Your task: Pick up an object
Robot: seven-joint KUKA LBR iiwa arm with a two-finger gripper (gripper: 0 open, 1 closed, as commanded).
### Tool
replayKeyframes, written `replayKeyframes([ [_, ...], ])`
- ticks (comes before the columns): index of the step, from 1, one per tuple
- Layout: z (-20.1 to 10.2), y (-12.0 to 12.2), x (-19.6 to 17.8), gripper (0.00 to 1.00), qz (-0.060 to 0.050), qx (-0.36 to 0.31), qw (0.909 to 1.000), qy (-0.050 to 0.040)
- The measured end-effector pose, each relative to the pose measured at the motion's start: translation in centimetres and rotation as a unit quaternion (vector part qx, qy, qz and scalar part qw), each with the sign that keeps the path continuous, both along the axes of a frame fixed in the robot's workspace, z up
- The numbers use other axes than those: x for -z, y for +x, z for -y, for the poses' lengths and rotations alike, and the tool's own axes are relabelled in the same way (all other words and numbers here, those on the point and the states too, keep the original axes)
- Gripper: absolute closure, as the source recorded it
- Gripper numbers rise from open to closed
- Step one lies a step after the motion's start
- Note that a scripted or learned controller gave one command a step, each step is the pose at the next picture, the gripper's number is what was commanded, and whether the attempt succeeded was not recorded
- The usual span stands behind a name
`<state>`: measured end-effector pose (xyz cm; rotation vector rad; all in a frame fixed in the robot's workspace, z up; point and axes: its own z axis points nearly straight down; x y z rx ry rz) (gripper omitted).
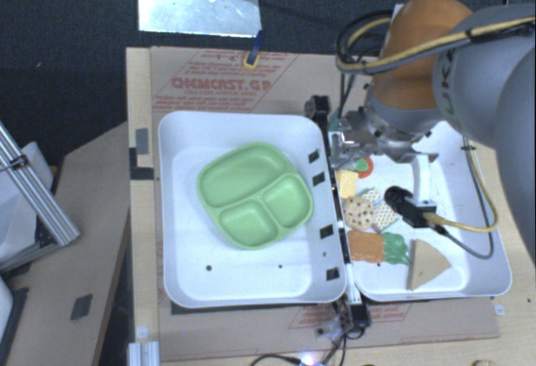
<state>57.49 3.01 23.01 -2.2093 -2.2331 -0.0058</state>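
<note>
A green divided plate [255,195] sits in the left bin [180,272] — at three o'clock, the right bin [477,272] holds toy foods under the grey arm [486,79], a tan wedge [427,264] at five.

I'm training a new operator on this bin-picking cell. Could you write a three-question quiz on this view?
1. True or false: the green plate lies in the left bin.
2. How many compartments does the green plate have?
3. Which item lies nearest the right bin's front edge? A) tan wedge B) round cookie C) yellow block

Key: 1 true; 2 three; 3 A. The arm hangs over the right bin's far end.
</note>
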Motion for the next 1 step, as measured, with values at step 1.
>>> replayKeyframes([
  [1, -5.36, 0.19, 1.44, 1.0, -0.001, 0.0, 1.0, -0.0003],
])
